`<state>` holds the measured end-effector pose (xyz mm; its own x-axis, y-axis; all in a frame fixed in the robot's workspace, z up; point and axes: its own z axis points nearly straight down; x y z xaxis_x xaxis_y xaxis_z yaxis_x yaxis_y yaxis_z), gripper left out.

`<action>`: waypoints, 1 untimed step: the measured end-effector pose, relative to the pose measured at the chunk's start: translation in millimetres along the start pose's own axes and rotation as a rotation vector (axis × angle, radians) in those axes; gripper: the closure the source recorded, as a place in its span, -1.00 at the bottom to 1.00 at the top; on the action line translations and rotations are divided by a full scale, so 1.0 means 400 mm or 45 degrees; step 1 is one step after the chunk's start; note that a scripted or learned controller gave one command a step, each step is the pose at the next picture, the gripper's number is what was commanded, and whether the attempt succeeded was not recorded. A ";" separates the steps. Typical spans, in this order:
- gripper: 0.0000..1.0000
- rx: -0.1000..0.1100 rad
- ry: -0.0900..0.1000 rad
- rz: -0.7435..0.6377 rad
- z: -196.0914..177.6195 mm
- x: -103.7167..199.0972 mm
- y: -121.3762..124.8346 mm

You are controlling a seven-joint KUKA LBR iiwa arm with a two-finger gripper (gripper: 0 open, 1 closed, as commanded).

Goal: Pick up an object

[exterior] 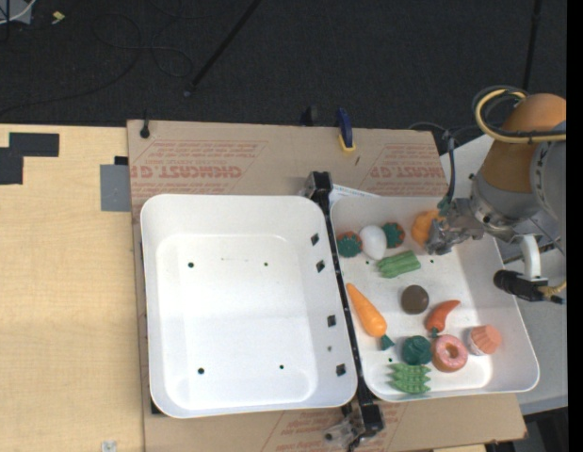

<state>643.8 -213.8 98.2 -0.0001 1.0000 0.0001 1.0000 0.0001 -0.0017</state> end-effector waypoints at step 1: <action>1.00 0.005 0.002 -0.005 0.029 0.157 -0.001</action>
<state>643.2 -150.9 86.7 -0.0039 1.0000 0.0021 1.0000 0.0040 -0.0055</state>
